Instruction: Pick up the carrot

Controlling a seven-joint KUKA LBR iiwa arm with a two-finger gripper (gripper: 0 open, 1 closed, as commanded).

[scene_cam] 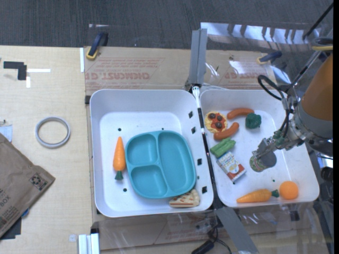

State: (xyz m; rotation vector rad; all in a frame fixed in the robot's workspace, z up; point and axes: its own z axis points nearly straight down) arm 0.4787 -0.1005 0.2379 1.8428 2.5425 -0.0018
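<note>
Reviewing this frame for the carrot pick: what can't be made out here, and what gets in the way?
- Gripper, camera view: seen end-on over the right bin, so its own body hides the finger state and whether it holds anything.
- Waffle piece: partly tucked under the blue divided plate.
- Small carton: print too small to read.
- Arm's upper part: cut off by the right edge.
- Two carrots, left and right: intended one unclear.

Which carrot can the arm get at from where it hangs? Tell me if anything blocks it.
Probably the carrot in the right bin: it lies just below the gripper, uncovered, with the orange at its green end. The carrot in the left bin lies farther away, past the teal plate.
</note>
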